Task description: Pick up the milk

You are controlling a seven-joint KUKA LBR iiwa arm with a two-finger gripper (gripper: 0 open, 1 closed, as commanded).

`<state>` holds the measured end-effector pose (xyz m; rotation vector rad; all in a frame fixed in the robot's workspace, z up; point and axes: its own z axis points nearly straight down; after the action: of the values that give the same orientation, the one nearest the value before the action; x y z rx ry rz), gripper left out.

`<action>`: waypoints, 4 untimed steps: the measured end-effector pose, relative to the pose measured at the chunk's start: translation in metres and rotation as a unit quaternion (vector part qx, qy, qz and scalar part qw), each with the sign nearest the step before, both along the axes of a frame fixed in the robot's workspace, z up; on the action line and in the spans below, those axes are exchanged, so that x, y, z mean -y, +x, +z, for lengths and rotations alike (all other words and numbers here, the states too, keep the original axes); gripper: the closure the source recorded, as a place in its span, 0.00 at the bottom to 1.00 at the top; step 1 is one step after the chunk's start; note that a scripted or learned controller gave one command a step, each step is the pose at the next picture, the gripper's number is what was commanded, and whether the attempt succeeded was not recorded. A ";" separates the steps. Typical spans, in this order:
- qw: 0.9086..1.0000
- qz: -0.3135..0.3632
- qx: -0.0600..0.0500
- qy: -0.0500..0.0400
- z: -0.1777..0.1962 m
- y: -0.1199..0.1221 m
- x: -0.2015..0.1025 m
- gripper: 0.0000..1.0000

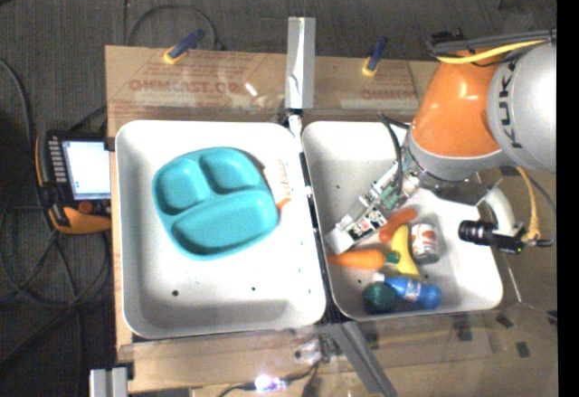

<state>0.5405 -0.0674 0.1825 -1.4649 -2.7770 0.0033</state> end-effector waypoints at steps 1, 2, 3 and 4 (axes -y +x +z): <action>0.999 0.038 0.000 0.001 0.000 0.082 -0.003 0.00; 1.000 -0.007 0.005 -0.001 -0.092 0.045 0.052 0.00; 1.000 -0.007 0.007 0.000 -0.083 0.048 0.052 1.00; 0.987 -0.161 0.001 0.000 0.009 0.034 -0.017 1.00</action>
<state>0.5740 -0.0508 0.1918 -1.8936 -2.5057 0.0032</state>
